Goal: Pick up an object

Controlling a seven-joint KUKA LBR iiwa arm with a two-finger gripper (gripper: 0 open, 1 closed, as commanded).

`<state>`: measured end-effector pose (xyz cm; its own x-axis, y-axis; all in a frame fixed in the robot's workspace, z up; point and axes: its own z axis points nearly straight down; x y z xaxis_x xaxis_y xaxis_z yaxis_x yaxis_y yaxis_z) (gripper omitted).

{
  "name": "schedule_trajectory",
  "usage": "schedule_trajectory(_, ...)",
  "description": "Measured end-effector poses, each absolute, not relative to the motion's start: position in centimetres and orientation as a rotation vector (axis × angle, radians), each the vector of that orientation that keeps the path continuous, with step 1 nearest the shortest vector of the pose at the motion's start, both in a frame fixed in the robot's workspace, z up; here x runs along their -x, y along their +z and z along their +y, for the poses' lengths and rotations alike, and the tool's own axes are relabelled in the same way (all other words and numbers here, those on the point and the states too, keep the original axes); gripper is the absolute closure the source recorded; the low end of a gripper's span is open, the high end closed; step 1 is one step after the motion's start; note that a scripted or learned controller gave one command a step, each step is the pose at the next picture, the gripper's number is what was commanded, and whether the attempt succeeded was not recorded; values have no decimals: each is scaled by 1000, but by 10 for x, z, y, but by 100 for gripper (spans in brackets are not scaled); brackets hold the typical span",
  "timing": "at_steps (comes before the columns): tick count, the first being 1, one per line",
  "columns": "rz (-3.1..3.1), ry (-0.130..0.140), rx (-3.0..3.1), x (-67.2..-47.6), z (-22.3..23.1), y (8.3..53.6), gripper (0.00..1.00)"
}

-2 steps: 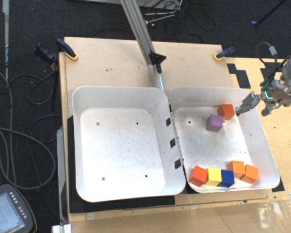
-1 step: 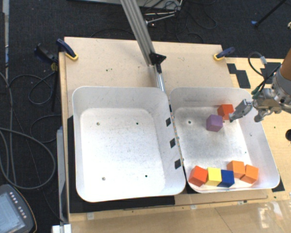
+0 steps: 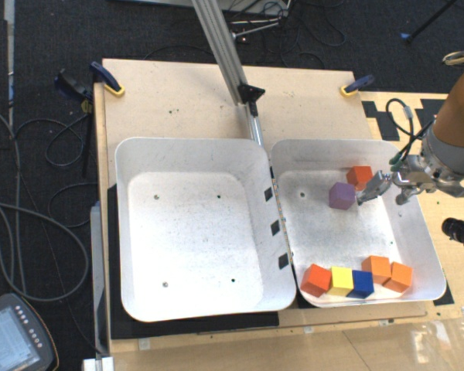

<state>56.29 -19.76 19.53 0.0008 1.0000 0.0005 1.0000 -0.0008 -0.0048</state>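
Pincer [image 3: 380, 185] fingers reach in from the right edge of the frame, low over the upper part of the right bin [image 3: 417, 230], at the end of a grey arm with an orange band [image 3: 456, 122]. Its two fingers look spread apart, one tip close to a purple block [image 3: 342, 195] and an orange block [image 3: 359, 175], the other further right; nothing sits between them, so the pincer holds nothing. The purple and orange blocks lie just beside each other, perhaps touching, in the upper middle of the right bin. Along that bin's lower rim a row of blocks is packed close: an orange-red one [image 3: 316, 279], a yellow one [image 3: 342, 280], a blue one [image 3: 362, 284], and two more orange ones [image 3: 388, 272] at the right end. The left bin [image 3: 139, 207] fills the middle left of the frame, on a pale wooden worktop [image 3: 178, 91]. The step in hand appears to be lining up on one of the two upper blocks. To do it well, the pincer should probably centre over a single block, most likely the purple one, with one finger on each side and not wedged between the pair, then come down fully before closing, so the neighbour is not knocked away or pinched along with it.
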Motion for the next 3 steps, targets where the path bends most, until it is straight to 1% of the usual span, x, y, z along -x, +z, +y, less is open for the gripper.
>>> schedule_trajectory(1, -2217, 5, 2218, -570, -197, 135, 0)
schedule_trajectory(2, -2223, -2, 2223, -572, -198, 149, 100)
schedule_trajectory(3, -2227, -4, 2227, -571, -205, 210, 100)
